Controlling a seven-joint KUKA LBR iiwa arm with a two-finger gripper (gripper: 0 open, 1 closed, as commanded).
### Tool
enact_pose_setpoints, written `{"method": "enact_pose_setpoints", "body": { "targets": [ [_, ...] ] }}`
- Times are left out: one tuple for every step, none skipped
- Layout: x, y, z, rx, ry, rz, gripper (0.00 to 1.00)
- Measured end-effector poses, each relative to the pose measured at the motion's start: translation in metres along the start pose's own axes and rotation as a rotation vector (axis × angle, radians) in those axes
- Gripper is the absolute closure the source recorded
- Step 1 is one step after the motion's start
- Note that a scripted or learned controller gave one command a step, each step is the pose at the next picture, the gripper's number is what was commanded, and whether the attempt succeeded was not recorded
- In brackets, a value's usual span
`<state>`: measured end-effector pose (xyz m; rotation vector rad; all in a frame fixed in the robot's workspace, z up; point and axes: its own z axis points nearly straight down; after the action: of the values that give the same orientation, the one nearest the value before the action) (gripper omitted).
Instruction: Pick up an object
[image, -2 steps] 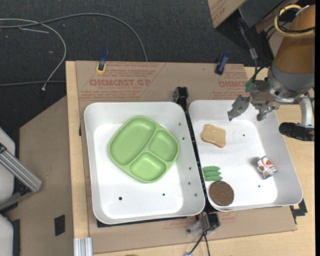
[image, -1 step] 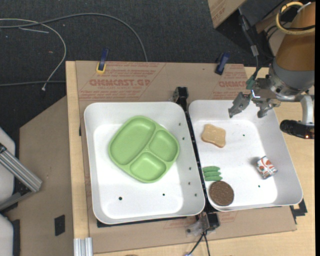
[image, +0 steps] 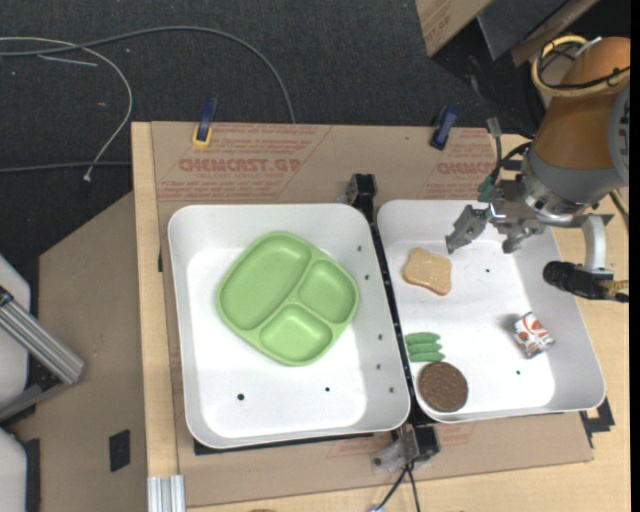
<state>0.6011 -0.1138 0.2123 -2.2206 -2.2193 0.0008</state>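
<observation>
Objects in right bin, gripper above, nothing held

Objects lie scattered in the right bin (image: 590, 385). I see the gripper (image: 492, 230) hanging over that bin's upper part, fingers spread wide with nothing between them. Just below and left of it sits a tan bread slice (image: 428, 272). Farther down lie green pea pods (image: 424, 346) and, touching the near rim, a brown round patty (image: 442, 386). A small red-and-white item (image: 533, 333) rests toward the right wall. The left bin (image: 200, 400) holds a green divided plate (image: 288, 297). Both bins sit on the cardboard-covered surface (image: 150, 250).
</observation>
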Motion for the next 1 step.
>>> {"method": "enact_pose_setpoints", "body": {
  "targets": [
    [0.0045, 0.0075, 0.0584, 0.005, 0.001, -0.002, 0.0]
  ]
}}
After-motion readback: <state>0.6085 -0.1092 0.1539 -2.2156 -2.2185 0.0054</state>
